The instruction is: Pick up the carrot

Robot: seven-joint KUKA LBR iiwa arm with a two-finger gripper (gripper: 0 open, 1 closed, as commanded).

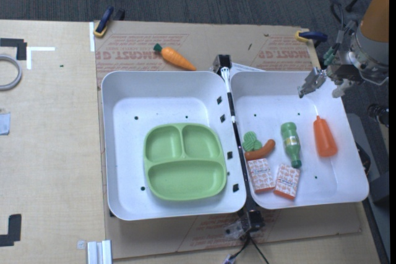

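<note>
The carrot point(175, 57), orange with a green top, lies on the brown cardboard just behind the left bin point(117, 151), outside both bins. My gripper point(323, 88) hangs over the back right corner of the right bin point(346, 185), far to the right of the carrot. Its two fingers stand apart, open, with nothing between them.
A green divided plate point(184, 161) sits in the left bin. The right bin holds an orange bottle point(324, 136), a green bottle point(290, 143), a sausage point(260, 150), a leafy green piece point(251, 141) and two small cartons point(261, 175). Clamps point(104, 20) hold the cardboard's back edge.
</note>
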